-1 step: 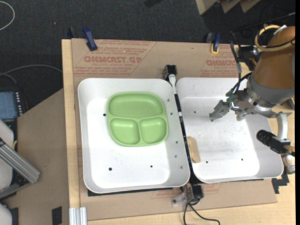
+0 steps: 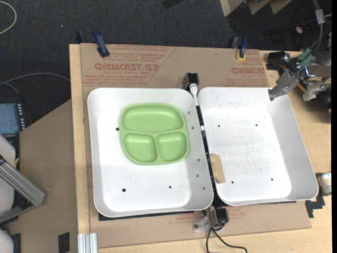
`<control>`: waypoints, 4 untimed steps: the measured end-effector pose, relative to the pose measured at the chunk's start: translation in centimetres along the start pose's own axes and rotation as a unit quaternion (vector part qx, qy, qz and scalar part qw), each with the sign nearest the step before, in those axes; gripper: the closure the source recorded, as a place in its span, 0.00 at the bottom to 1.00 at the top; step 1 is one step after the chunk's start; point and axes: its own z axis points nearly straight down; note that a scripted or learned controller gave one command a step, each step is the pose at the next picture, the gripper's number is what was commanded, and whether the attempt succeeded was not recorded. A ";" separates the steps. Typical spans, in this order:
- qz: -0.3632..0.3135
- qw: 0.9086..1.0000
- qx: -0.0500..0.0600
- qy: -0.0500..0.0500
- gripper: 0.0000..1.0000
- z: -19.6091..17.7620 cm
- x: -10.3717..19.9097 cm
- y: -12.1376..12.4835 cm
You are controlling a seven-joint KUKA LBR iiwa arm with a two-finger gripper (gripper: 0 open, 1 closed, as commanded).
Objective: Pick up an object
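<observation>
Smooth green three-compartment plate (image 2: 154, 133) lying flat in left white bin (image 2: 105, 183); metal gripper (image 2: 281, 86) at two o'clock, finger spread indiscernible.

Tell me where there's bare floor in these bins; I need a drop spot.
The right bin is bare between its walls. In the left bin, a strip lies free between the green divided plate and the near wall. Around the plate it's crowded.

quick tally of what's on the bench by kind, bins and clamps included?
White bins: 2, left and right
Green divided plates: 1, in the left bin
Blue clamps: 1, at the board's far edge
Yellow clamps: 1, at the board's far edge
Pincers: 1, over the right bin's far right corner
Total: 6
</observation>
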 end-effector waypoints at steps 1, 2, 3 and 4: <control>-0.004 1.000 0.005 0.003 0.00 -8.7 8.9 -4.5; 0.000 1.000 0.008 0.001 1.00 -9.2 8.5 -4.3; -0.001 1.000 0.015 0.002 1.00 -0.6 12.7 -4.6; -0.004 1.000 0.014 0.003 1.00 1.3 22.1 -4.5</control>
